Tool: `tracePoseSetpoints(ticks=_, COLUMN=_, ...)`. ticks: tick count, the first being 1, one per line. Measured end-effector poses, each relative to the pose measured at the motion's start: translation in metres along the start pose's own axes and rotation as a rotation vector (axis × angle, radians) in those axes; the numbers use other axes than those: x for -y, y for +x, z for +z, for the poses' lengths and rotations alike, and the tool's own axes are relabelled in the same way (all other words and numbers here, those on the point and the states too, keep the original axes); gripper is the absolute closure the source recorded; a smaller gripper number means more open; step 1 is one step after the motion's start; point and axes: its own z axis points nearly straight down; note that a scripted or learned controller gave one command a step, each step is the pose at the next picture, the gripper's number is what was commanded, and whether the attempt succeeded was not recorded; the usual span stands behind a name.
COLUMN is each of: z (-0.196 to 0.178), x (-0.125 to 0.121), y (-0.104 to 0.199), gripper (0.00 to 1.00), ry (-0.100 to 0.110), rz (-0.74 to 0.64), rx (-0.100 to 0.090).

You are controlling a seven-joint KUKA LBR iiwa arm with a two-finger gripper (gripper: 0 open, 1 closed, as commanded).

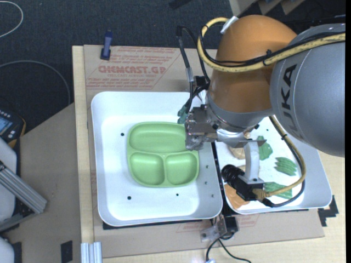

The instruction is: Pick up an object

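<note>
Hand (193, 131): grip state unclear | over green tray's (162, 160) right edge | green scraps (285, 165) in right bin (321, 174)

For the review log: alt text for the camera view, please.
A grey and orange robot arm hangs over the seam between two white bins, its gripper at the right edge of a green divided plate in the left bin. The right bin holds small green pieces.

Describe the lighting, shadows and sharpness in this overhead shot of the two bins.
Camera view: light is even and soft, with no harsh glare on the left bin; the green tray casts only a faint shadow; the arm looms large and slightly soft, being close to the lens; the green pieces in the right bin look smeared and hard to identify.
</note>
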Motion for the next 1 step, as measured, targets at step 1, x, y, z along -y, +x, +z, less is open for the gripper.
tracePoseSetpoints(ticks=1, z=-0.0165, x=-0.0005, y=0.0061, gripper=1.0, ry=-0.008, rz=-0.005, rx=-0.002)
